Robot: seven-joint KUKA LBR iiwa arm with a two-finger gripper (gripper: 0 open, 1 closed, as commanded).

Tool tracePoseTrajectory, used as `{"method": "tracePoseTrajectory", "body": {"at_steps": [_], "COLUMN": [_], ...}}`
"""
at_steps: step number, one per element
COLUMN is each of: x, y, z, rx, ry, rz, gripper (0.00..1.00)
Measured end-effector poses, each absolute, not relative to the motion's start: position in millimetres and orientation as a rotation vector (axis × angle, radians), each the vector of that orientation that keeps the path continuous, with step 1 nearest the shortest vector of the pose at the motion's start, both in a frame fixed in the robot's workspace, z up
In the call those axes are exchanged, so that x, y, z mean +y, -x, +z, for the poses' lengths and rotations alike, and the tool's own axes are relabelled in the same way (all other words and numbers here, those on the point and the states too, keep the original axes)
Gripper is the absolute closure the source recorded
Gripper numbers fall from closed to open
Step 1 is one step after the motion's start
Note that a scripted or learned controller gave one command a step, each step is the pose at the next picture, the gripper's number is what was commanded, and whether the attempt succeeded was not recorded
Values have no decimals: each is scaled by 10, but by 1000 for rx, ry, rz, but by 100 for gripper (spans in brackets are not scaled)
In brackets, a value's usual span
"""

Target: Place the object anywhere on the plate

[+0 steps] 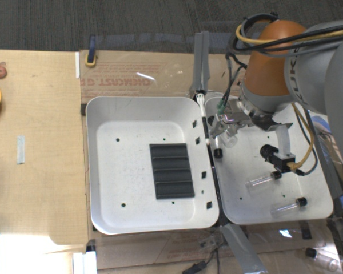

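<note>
The gripper (222,125) of a grey KUKA arm (308,50) hangs low over the near-left corner of the right bin (317,213), close to the divide between the two bins; whether it is apart, together or clamped on anything cannot be told, as the wrist and its cables hide the working end from above. Something pale and translucent (231,138) lies just beside the gripper, but the view does not settle whether it is gripped or merely lying on the bin floor. A small black piece (217,152) sits just below, near the bin's edge. Farther out in the same bin lie two clear tubes, one (259,181) by the arm's black cable fitting and another (287,207) with a dark cap near the front rim, both well apart from the gripper and from the goal. That goal, a black ridged plate (172,171), rests in the middle of the left bin (92,153), with nothing on it. Judging by this layout, the arm is positioned for a pick near the divide, the shortest carry across to the plate, and the placing step is not yet done. Pale wood tabletop (40,153) flanks the bins.
</note>
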State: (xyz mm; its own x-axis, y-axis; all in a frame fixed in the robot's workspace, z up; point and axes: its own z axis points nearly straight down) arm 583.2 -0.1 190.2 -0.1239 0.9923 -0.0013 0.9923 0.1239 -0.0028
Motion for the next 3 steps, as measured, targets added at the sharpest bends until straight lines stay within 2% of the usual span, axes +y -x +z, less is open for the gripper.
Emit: {"method": "tracePoseTrajectory", "body": {"at_steps": [1, 2, 3], "x": [772, 1069, 1589], "y": [-5346, -5089, -5202], "z": [2181, 1803, 2504], "rx": [-2495, -2592, -2702], "ry": [1907, 1771, 1601], "rz": [5, 7, 5], "gripper": [100, 100, 100]}}
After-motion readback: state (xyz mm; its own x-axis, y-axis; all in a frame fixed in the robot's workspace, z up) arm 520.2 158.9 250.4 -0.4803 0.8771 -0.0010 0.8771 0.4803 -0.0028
